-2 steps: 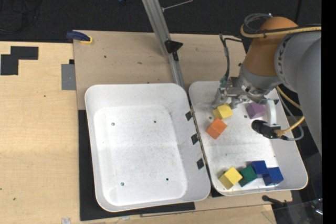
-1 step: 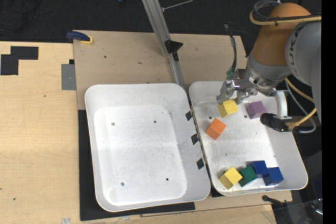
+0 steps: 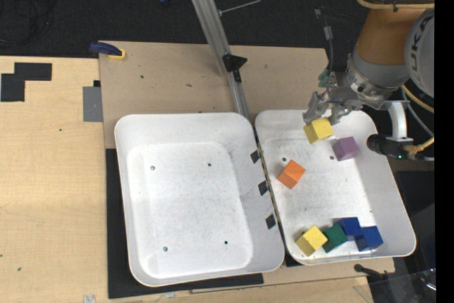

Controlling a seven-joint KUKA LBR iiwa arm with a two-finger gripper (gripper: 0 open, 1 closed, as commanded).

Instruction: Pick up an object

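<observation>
Item: yellow block [image 3: 319, 129], a small matte cube with crisp edges, tilted on one corner. It sits at the tips of the gripper [image 3: 320, 118], over the far end of the right bin [image 3: 397, 213]; whether it is gripped or merely touched from above cannot be told, since the fingers merge with the block's top.

Tool: two-finger gripper of grey metal, hanging from a grey arm with a glossy orange band [image 3: 394, 18]. How wide the fingers stand cannot be told.

Right bin: a shallow white tray of smooth plastic with rounded corners and a raised rim. Contents:
- purple block [image 3: 346, 148], a dull lilac cube, just beside the yellow block on the arm's side.
- orange block [image 3: 291, 174], a cube turned diamond-wise, near the bin's left wall, apart from the others.
- second yellow block [image 3: 311, 240], at the near end.
- green block [image 3: 335, 237], touching the second yellow one.
- blue blocks [image 3: 360, 233], two dark cubes packed close against the green, near the near rim.

Left bin [image 3: 131, 135]: same white plastic, larger, with a faintly speckled floor and a few small dark dots.

Between the bins: three small black clips [image 3: 262, 186] along the shared edge.

Surroundings: a pale wooden bench [image 3: 163, 78]; a ribbed aluminium rail [image 3: 209, 14] slanting up from the bins' far junction; a blue-and-yellow clamp [image 3: 106, 49] at the bench's far left corner.
</observation>
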